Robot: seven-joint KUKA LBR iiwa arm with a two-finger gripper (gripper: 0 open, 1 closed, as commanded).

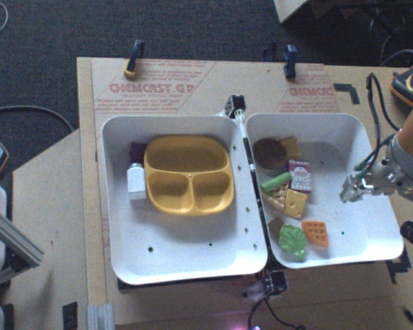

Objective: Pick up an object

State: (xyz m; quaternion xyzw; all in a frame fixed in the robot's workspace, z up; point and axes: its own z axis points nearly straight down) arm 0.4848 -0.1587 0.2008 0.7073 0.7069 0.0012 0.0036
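Nearest the camera in the right bin (372, 249), a green leafy piece (292, 240) sits touching an orange waffle (316, 233). Just beyond them there's a yellow cheese wedge (295, 203), then a green pod (276, 181) beside a small pink box (301, 176), and farthest back a brown round patty (270, 153). The end effector (353, 185) hovers over bare bin floor on the right side, level with the box and well apart from the whole cluster to its left. Whether it's parted or closed, I cannot tell. The risk as I see it: the pieces crowd together, so a descent could nudge neighbours or close on nothing. In the left bin (117, 239), a yellow divided tray (188, 175) and a white bottle (136, 180) wait.
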